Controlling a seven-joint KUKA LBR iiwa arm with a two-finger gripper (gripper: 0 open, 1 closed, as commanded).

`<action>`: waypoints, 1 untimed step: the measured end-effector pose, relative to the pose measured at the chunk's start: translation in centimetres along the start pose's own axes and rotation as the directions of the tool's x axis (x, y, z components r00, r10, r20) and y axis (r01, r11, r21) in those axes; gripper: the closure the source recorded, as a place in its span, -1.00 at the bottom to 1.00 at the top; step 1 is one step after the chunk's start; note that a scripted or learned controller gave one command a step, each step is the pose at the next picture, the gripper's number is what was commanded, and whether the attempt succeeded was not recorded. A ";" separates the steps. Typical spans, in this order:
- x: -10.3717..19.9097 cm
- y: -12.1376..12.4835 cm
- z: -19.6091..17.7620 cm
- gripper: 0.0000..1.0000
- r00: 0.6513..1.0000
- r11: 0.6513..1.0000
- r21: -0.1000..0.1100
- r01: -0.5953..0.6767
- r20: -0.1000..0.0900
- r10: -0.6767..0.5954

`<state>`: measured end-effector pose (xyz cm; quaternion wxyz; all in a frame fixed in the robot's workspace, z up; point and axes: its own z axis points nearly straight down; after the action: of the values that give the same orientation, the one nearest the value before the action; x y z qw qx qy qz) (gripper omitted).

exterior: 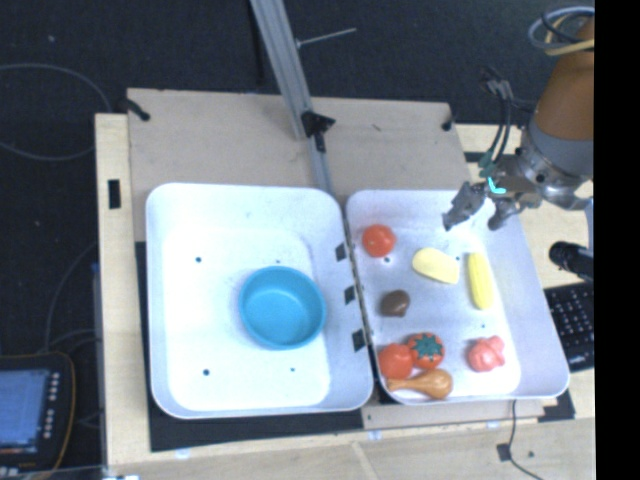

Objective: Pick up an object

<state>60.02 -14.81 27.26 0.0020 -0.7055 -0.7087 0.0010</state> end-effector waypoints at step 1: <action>0.0 0.1 -0.3 -1.00 1.000 1.000 -0.006 0.000 0.001 0.000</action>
<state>60.13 -14.82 27.61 -0.0005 -0.7054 -0.7088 -0.0010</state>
